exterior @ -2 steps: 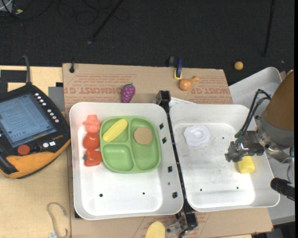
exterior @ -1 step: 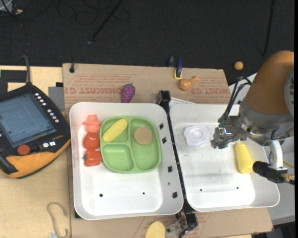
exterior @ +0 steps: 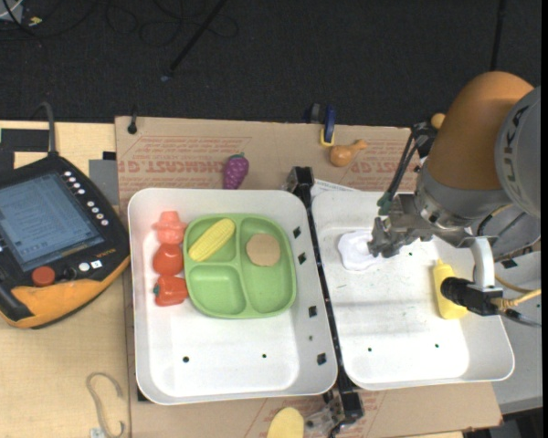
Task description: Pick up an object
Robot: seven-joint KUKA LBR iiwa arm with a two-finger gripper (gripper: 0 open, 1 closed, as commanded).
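While my dark two-finger claw (exterior: pixel 381 245) hangs over the right shallow white plastic bin (exterior: pixel 420 363), down at a flat white crumpled piece (exterior: pixel 354 250) lying near that bin's left wall, I cannot tell how the claw is set. That bin also holds one yellow blocky toy (exterior: pixel 447 292) by its right wall. The left white bin (exterior: pixel 219 363) holds one green three-compartment plastic plate (exterior: pixel 237 290) carrying one yellow corn cob (exterior: pixel 210 238) and one tan round disc (exterior: pixel 263 250), with three red-orange toy pieces (exterior: pixel 168 261) stacked just beside the plate's left edge.
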